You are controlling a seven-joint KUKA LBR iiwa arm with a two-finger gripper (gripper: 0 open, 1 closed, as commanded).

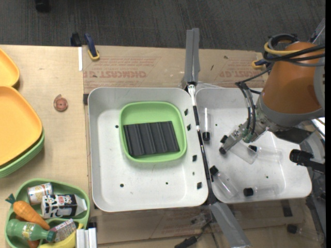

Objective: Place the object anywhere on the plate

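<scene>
The gripper (226, 143) hangs low over the right bin (269, 187); whether it is parted or closed cannot be told from this slant. Well to its left, in the left bin (103, 154), sits the green plate (129, 113), and a dark ribbed slab (150, 138) lies flat across the plate's middle.
</scene>
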